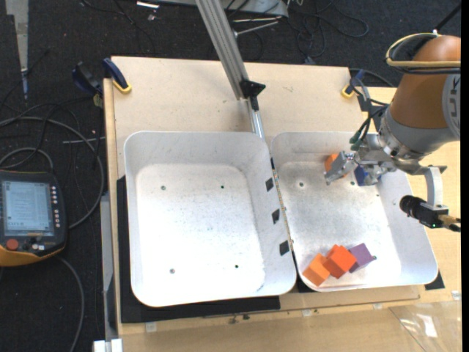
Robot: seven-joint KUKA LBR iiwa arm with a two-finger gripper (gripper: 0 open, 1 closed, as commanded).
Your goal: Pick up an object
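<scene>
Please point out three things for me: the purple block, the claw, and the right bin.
purple block (362, 254): camera view, on its top face.
claw (343, 169): camera view, midway between its fingertips.
right bin (410, 259): camera view, on the bare sloping wall at its right side.

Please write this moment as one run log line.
arm: over right bin | gripper: near orange piece | blocks: front corner

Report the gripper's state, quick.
Gripper: over the right bin, an orange block at its tip; open or closed cannot be told.
</scene>
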